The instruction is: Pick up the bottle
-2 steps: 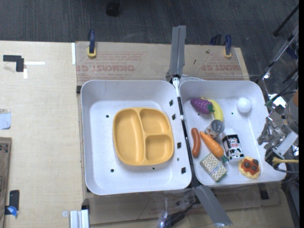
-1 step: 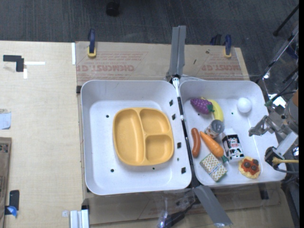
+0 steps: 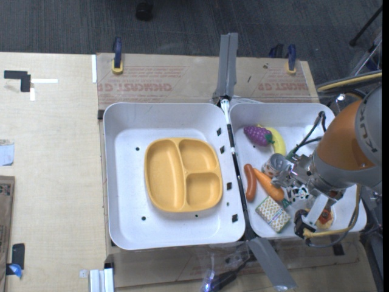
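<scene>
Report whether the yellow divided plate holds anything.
Empty: all three compartments of the yellow divided plate show bare, in the left bin.

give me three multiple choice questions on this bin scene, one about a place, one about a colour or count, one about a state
1. Where is the yellow divided plate?
A. in the left bin
B. in the right bin
C. on the bare bench

2. What colour are the toy grapes?
A. green
B. purple
C. red

3. How does the plate lie?
A. upside down
B. standing on its edge
C. flat, hollows facing up

Answers:
1. A, the plate sits in the middle of the left bin.
2. B, the grapes are purple, next to the banana in the right bin.
3. C, all three compartments of the plate face the camera.
</scene>
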Tool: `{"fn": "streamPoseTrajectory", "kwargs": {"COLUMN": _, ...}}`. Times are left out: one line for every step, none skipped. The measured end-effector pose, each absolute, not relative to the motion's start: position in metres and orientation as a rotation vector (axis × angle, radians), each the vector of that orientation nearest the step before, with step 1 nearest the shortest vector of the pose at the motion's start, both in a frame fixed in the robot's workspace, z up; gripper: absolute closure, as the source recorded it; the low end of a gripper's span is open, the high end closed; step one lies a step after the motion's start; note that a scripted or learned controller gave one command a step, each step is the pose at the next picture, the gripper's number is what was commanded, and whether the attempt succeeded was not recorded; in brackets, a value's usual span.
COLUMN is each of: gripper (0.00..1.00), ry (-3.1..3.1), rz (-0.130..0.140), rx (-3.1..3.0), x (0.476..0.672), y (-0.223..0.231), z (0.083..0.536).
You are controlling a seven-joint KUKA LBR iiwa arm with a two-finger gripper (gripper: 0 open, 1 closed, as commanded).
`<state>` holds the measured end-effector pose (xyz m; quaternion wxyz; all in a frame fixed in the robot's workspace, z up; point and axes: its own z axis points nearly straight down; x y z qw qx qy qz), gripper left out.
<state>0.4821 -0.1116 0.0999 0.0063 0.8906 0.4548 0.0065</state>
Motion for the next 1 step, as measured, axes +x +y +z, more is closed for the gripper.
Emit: {"fn": "streamPoseTrajectory", "kwargs": {"gripper": 0.00, "ry": 1.303, "rz": -0.006, "rx": 2.860, "x": 0.5618, "y": -0.1163, "z": 0.0909}}
